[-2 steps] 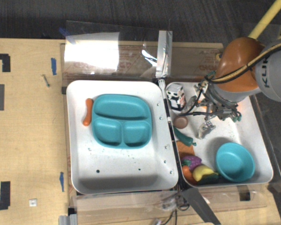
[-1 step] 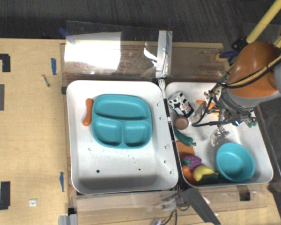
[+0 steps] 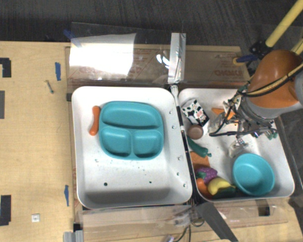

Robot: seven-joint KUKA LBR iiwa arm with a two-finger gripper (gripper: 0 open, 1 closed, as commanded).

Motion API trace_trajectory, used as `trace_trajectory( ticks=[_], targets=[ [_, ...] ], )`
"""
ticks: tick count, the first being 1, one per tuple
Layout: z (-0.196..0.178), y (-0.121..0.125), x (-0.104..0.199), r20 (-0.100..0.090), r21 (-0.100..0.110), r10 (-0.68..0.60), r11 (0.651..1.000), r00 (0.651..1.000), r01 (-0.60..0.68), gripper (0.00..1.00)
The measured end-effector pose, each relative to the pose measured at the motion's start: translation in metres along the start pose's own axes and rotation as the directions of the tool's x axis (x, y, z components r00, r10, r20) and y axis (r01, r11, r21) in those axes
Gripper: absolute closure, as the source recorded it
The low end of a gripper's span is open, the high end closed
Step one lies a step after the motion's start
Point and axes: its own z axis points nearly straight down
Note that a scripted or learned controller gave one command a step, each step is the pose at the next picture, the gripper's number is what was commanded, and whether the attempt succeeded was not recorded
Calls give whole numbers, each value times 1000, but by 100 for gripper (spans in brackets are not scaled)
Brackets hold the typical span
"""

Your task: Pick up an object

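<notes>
The arm, with its orange band [image 3: 275, 77], reaches into the right bin [image 3: 285, 158] from the right. Its gripper [image 3: 239, 139] hangs low over the bin floor, just above the teal bowl [image 3: 252, 174] and right of the toys. Along the bin's left side lie a black-and-white cow-patterned toy [image 3: 195, 111], a brown ball [image 3: 195, 132], a green piece [image 3: 198, 147], an orange piece [image 3: 200, 160], purple grapes [image 3: 208, 173] and a yellow banana [image 3: 219, 185]. A small orange item [image 3: 218, 112] sits beside the wrist. Cables hide much of the gripper.
The left bin [image 3: 86, 175] holds a teal divided tray [image 3: 131, 130] and an orange sausage-shaped toy [image 3: 95, 120] by its left wall. A clear plastic sheet [image 3: 118, 57] and a metal strip [image 3: 177, 57] lie behind the bins. A yellow pole [image 3: 288, 16] crosses the upper right.
</notes>
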Motion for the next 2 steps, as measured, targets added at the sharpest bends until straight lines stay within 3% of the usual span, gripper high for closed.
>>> trace_trajectory(
  ticks=[1,2],
  targets=[
    [1,3,-12,4,3,33,999,999,-33,0],
    [-14,3,-17,19,9,31,999,999,-32,100]
  ],
)
